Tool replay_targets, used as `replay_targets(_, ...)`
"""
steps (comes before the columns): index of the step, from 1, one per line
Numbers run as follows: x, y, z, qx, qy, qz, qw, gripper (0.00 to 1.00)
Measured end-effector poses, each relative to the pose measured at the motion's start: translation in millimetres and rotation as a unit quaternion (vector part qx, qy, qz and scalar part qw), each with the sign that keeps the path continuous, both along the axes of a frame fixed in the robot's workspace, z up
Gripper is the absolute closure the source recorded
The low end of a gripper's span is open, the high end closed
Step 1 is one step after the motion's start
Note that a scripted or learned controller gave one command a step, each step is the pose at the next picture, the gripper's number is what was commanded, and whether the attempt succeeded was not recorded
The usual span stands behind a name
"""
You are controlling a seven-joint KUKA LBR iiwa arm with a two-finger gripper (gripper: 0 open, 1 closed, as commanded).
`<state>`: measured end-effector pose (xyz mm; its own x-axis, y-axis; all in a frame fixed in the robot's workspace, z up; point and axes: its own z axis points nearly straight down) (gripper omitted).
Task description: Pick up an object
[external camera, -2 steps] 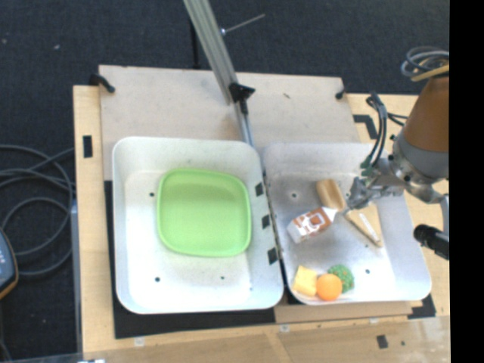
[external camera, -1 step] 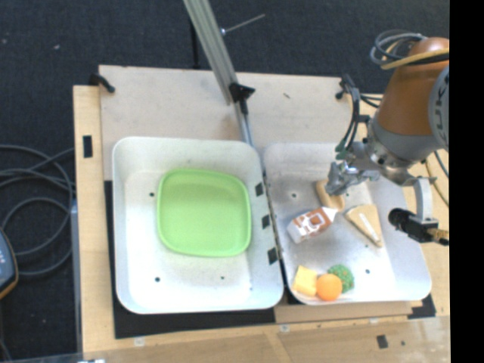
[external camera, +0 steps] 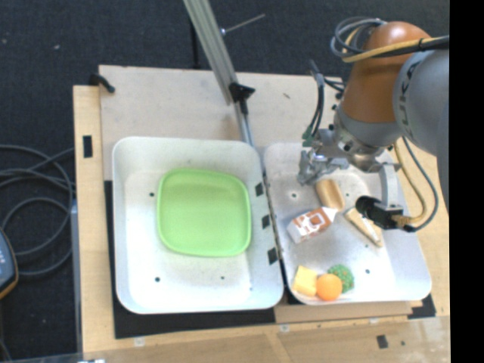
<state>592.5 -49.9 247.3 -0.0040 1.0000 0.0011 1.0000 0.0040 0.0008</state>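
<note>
Approach step, judging by pose: grey two-finger gripper (external camera: 312, 165) low in right white bin (external camera: 408, 267), finger state impossible to tell, just beside tan bread-like roll (external camera: 330, 193). Next: centre over roll, close.

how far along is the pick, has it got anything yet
Done: the arm has reached over the right bin, with the gripper low at its upper left, near the tan bread-like piece. In hand: nothing visible between the fingers. Left: grasping and lifting. The tan piece, the small carton, the yellow block, the orange and the green piece all lie in the bin. The green plate sits in the left bin.
</note>
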Motion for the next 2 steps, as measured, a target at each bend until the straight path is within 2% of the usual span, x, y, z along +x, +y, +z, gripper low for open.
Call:
replay_targets(1, 18.1, 48.8, 8.6, -0.0001, 0.000, 0.000, 1.0000, 1.00)
replay_targets(2, 34.1, 99.1, -6.3, -0.0003, 0.001, 0.000, 1.0000, 1.00)
